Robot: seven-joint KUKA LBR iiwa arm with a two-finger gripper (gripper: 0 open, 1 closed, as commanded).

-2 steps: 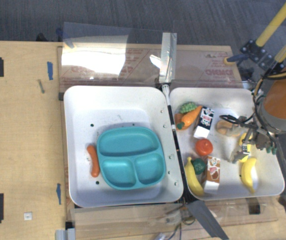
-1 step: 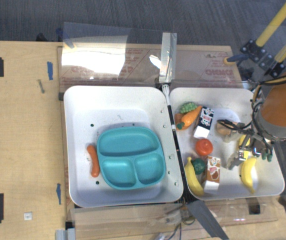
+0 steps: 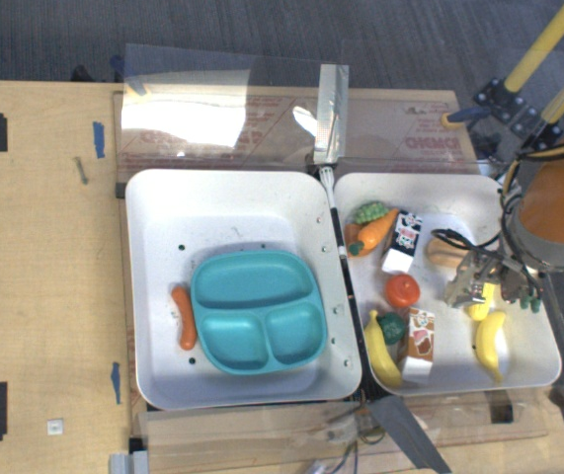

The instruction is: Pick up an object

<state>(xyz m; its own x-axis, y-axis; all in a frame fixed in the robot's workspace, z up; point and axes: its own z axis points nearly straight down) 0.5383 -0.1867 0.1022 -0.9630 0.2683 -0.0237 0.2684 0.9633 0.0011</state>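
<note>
The right bin (image 3: pixel 543 363) holds several toy foods. There is a carrot (image 3: pixel 374 230) with green leaves, a white and black carton (image 3: pixel 404 241) and a red tomato (image 3: pixel 402 289). Nearer the front lie a banana (image 3: pixel 380 354), a green piece (image 3: pixel 392 327) and a small brown and white carton (image 3: pixel 421 342). A second banana (image 3: pixel 489 344) lies at the right. My gripper (image 3: pixel 471 286) hangs low over the right bin, between the tomato and the second banana, just in front of a tan bread piece (image 3: pixel 443 255). Nothing is visibly held.
The left bin (image 3: pixel 153 215) holds a teal divided plate (image 3: pixel 257 309) with an orange sausage (image 3: pixel 185 316) beside it on the left. A clear divider (image 3: pixel 330 117) stands behind the bins. The arm's orange band (image 3: pixel 558 205) overhangs the right bin's far right corner.
</note>
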